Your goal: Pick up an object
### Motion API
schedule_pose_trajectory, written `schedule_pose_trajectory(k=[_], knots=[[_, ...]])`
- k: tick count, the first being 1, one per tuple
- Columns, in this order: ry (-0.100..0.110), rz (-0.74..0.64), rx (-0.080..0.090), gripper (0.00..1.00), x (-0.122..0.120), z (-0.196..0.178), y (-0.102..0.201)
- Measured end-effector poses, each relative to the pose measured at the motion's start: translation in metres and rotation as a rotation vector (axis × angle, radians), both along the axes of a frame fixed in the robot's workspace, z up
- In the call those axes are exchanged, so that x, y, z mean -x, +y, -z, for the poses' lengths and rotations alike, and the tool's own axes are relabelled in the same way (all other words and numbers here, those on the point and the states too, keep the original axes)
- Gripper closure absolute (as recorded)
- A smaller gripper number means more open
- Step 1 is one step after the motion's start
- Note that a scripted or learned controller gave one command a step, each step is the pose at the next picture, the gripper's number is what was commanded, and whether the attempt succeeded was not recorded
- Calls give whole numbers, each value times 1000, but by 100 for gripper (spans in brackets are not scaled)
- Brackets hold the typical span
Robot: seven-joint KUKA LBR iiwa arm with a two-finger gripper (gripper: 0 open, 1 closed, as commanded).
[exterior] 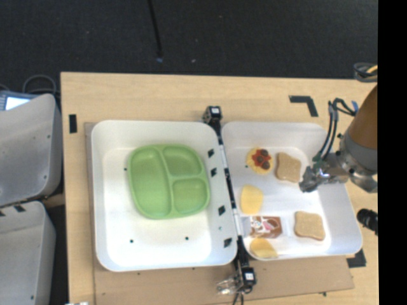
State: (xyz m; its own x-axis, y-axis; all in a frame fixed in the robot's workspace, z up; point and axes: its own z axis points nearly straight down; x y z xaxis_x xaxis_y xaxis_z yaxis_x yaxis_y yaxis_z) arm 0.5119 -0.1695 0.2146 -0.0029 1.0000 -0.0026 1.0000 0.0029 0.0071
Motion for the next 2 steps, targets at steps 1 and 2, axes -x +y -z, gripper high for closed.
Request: schedule_pose_trajectory(k=[1,2], knots=[[0,0,0,100,-2,-41,-1],[4,-3,-2,100,-16,-44,43]])
